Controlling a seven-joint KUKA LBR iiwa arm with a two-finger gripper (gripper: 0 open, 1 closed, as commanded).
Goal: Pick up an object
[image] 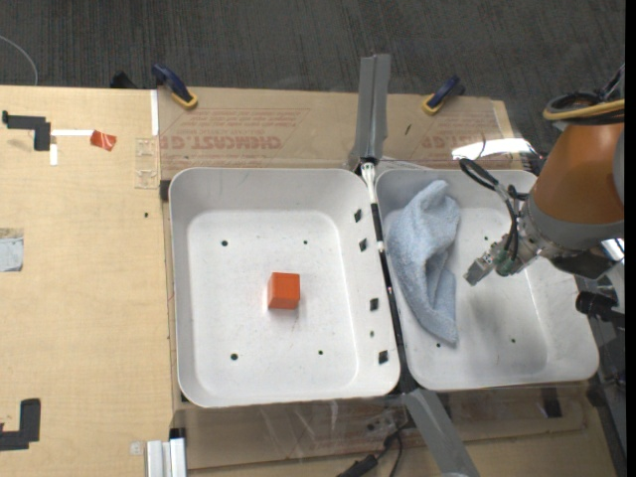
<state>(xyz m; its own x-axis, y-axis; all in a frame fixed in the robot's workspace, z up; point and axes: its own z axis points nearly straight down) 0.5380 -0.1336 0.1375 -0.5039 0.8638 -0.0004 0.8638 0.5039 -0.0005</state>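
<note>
A small orange-red cube (284, 291) sits near the middle of the left white bin (199, 266). A light blue towel (427, 256) lies crumpled along the left side of the right white bin (537, 356), draped from the back wall toward the front. My gripper (480, 270) hangs over the right bin, just right of the towel, pointing left and down; nothing shows between it and the bin floor. The arm with its orange band (586, 167) reaches in from the right.
A grey divider post (373, 97) rises behind the seam between the bins. Two clamps (174, 85) (442, 95) grip the cardboard backing. A wooden board (70, 266) lies to the left with a small red tag (102, 140).
</note>
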